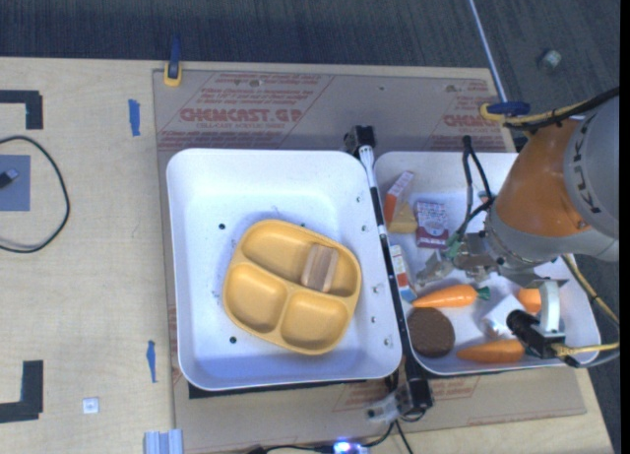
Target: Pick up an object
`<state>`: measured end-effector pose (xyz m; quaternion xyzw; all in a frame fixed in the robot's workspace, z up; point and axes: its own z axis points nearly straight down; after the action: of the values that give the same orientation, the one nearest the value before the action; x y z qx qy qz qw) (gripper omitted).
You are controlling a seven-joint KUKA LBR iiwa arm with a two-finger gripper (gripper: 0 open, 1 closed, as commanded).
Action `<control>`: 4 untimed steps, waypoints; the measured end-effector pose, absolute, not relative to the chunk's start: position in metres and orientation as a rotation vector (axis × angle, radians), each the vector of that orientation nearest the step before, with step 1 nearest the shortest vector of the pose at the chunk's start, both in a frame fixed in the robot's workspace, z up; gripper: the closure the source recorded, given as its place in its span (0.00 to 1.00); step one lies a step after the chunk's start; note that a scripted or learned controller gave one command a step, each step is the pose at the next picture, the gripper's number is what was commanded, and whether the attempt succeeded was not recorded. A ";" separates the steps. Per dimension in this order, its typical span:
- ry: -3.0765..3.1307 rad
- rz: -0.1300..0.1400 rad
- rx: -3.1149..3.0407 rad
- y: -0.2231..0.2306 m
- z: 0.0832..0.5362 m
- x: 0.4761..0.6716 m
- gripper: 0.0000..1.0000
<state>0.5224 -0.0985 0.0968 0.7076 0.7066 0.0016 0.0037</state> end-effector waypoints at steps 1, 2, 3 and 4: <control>2.219 0.001 2.220 -0.094 0.086 0.528 0.00; 2.218 0.001 2.220 -0.092 0.086 0.533 0.00; 2.221 0.003 2.217 -0.097 0.086 0.594 0.00; 2.219 0.005 2.213 -0.097 0.097 0.595 1.00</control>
<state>0.5946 -0.0972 0.0968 0.7062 0.7080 0.0015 0.0038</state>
